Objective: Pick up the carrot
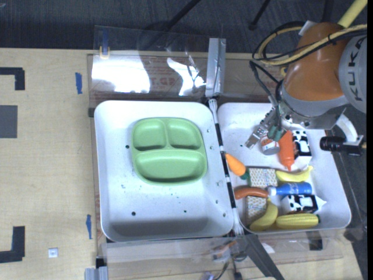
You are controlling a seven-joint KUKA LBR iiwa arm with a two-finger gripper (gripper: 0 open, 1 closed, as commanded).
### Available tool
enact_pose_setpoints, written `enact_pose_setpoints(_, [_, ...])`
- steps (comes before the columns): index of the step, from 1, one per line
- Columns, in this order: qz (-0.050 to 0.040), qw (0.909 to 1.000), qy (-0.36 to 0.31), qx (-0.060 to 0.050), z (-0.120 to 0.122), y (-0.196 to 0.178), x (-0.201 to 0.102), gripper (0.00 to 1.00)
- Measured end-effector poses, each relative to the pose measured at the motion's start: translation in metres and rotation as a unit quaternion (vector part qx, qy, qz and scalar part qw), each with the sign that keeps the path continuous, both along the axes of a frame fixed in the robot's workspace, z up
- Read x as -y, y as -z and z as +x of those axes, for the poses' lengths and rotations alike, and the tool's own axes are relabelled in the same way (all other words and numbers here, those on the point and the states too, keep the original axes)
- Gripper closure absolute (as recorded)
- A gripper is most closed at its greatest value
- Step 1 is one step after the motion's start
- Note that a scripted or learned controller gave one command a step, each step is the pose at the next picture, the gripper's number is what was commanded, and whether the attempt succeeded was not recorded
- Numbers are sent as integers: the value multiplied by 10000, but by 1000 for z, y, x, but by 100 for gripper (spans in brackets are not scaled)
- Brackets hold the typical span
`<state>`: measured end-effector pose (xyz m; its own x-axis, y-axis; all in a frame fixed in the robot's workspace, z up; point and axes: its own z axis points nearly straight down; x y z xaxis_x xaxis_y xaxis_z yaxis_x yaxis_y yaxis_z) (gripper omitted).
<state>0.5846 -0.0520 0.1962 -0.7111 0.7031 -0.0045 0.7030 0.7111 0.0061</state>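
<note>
Two shallow white bins are seen side by side on the bench. The left bin (111, 174) holds a green divided plate (169, 149), set flat near its middle.

The right bin (233, 121) holds a cluster of toy foods toward its near half. The arm (315, 69), grey with an orange band, is reached in from the right, over the bin's far right part. The gripper (269, 134) is seen low over the bin floor, metal fingers (256, 137) pointed down and to the left.

A carrot (286, 149), orange and upright-slanted, is seen just right of the gripper, its upper end touching or tucked against the fingertips. Whether it is clamped between the fingers cannot be told; the fingers' spread is not resolved from this slant.

A second orange piece (235, 164), tapered, is noted at the bin's left wall, well apart from the gripper, below and left of it.

Just beside the carrot, on its right, a black-and-white block (301, 143) is seen. Below it a banana (294, 175), a blue-and-white bottle (295, 189), a second black-and-white block (303, 202), a sausage (252, 192), a checked cracker (262, 175), and two further yellow pieces (265, 216) at the near edge are recorded.
</note>
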Motion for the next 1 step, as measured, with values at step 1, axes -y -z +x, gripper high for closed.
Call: enact_pose_setpoints(1, [-5,10000,27,-12,28,-35,-18,100])
